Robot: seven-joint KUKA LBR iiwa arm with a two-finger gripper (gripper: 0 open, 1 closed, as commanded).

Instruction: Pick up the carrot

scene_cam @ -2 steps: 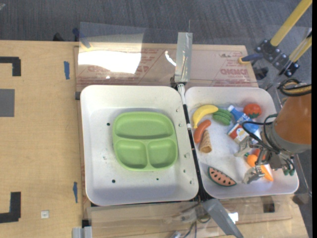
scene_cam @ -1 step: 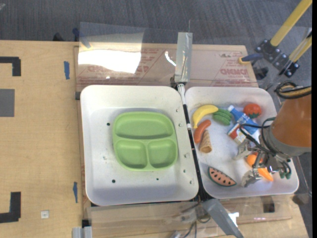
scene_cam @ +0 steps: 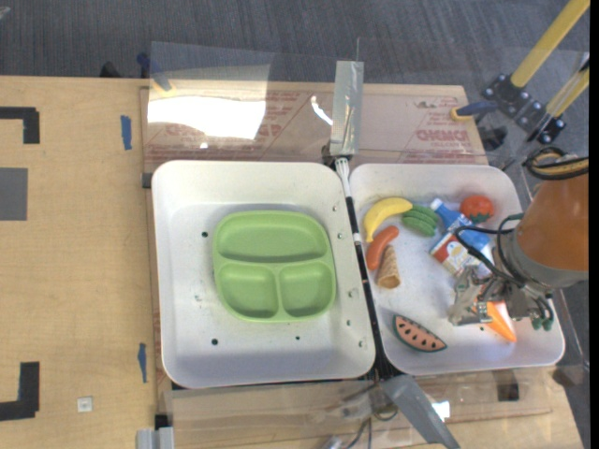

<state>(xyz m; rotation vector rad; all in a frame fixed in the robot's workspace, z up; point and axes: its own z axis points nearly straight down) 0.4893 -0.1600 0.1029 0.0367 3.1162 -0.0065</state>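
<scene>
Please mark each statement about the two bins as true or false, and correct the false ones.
1. The green divided plate lies in the left bin. True.
2. The banana lies on the green plate. False: it lies in the right bin, near the wall between the bins.
3. The hand is over the right bin, close to the carrot. True.
4. The watermelon slice lies at the far edge of the right bin. False: it lies near the front edge.
5. The tomato lies in the left bin. False: it lies in the right bin, near the far edge.
</scene>
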